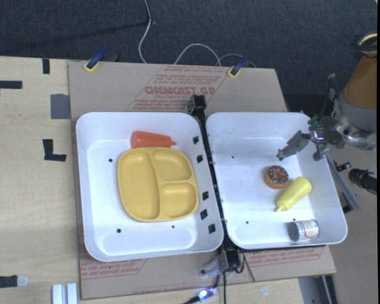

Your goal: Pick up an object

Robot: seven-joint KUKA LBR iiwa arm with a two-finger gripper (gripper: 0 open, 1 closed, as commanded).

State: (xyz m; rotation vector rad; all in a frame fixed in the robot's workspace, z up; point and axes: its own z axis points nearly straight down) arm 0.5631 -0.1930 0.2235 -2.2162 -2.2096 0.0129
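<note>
Donut [277, 176] lies below the gripper [299, 142], untouched.

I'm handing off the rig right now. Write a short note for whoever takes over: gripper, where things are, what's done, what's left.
Gripper: over the right bin's upper right, holding nothing.
Right bin: donut, yellow bottle, small can.
Left bin: yellow divided plate, orange piece behind it.
Done: nothing picked up.
Left: choose an object, probably the nearby donut, and grasp it.
</note>
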